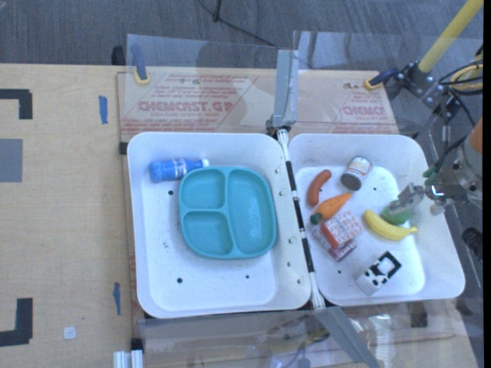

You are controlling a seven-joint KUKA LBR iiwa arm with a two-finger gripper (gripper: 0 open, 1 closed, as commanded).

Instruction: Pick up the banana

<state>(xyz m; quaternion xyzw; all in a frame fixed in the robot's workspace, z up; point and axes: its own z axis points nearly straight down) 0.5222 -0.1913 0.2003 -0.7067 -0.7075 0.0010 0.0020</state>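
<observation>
Wooden bench (61, 228) under you, two white bins side by side. Left bin (153, 282): teal divided plate (227, 211), blue bottle (175, 168) just above it. Right bin (437, 278): banana (388, 227) right of centre, with carrot (333, 206), sausage (318, 187), small can (355, 172), red-white box (340, 232) and black-white cube (379, 271) around. Gripper (405, 202) sits just above the banana's upper edge; you can't tell its opening from this angle, nothing visibly held.

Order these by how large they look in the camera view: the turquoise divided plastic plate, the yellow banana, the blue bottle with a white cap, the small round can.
1. Turquoise divided plastic plate, largest by far.
2 and 3. Blue bottle and yellow banana look alike in length; unranked.
4. Small round can, smallest.
</observation>
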